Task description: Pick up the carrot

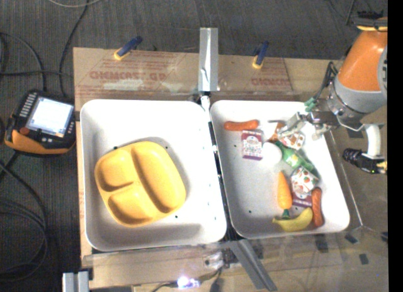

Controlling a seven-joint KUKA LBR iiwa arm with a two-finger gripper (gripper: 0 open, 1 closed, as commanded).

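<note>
You are seeing the gripper [301, 121] hanging over the right bin [234, 206]; I cannot tell its opening. The carrot [284, 190] is lying below it, near the banana [293, 221]. The bins are sitting on cardboard [151, 73], over dark carpet [38, 234].

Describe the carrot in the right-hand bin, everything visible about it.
The carrot is a small, smooth orange piece, plastic-looking, tapered and lying nearly lengthwise up and down the view on the floor of the right bin, near its lower right corner. Its lower end meets the yellow banana; a printed packet lies against its right side. The end effector is apart from it, near the bin's upper right.
</note>
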